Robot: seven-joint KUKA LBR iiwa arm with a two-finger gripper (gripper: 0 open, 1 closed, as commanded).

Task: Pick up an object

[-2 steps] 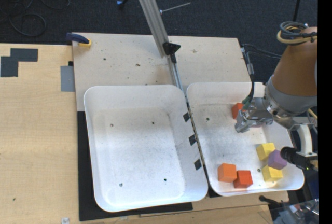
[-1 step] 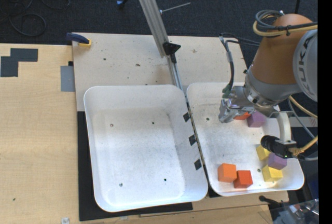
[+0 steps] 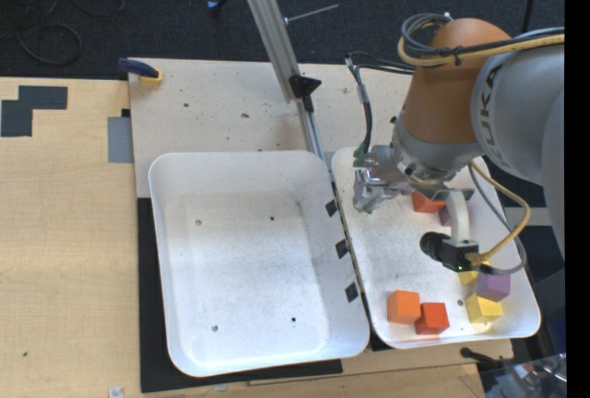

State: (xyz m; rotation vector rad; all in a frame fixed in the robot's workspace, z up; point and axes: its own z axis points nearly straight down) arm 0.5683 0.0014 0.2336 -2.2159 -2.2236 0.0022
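Observation:
My gripper point(image 3: 369, 192) hangs over the upper left part of the right bin point(image 3: 378, 249), close to the bin's left wall. Nothing shows between its metal parts. Several small blocks lie in this bin. An orange block point(image 3: 403, 306) and a red-orange block point(image 3: 432, 318) sit side by side near the front edge. At the front right corner are a yellow block point(image 3: 482, 309) and a purple block point(image 3: 495, 286). Another red-orange block point(image 3: 427, 201) peeks out from under the wrist, to the right of the gripper.
The left bin point(image 3: 166, 203) stands beside the right one, with black clips point(image 3: 341, 249) along the shared edge. A slanted aluminium bar point(image 3: 272, 18) rises behind the bins. A black connector with cables point(image 3: 442, 249) hangs from the arm over the right bin.

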